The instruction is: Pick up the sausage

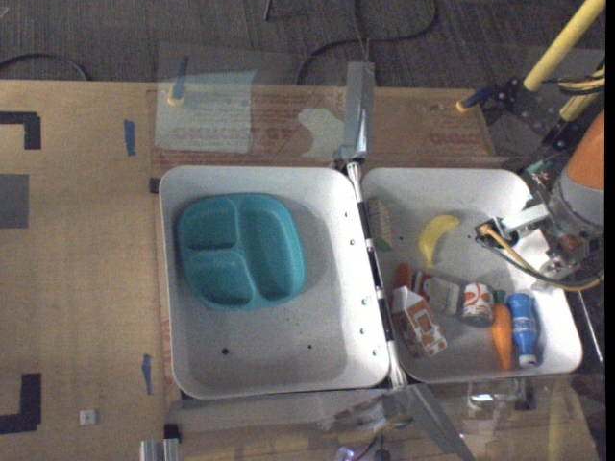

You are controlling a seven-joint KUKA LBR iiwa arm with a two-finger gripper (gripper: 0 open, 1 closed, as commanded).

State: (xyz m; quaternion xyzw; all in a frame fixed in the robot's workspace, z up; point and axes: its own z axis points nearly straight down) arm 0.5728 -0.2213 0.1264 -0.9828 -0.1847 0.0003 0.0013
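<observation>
Gripper (562,248) sits over the right bin's (461,182) right edge, touching no item; whether it is spread or closed cannot be told. Right bin count: one banana (437,237), one carton (419,322), one can (477,303), one carrot (503,335), one blue bottle (523,327), plus the reddish sausage (403,278) near the divider, just above the carton. Left bin (259,353): one teal divided plate (240,249)

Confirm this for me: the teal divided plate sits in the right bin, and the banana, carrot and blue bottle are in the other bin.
Not quite. The camera view shows the teal divided plate in the left bin, not the right one. The rest holds: the banana, carrot and blue bottle are in the other bin, which is the right bin.
</observation>
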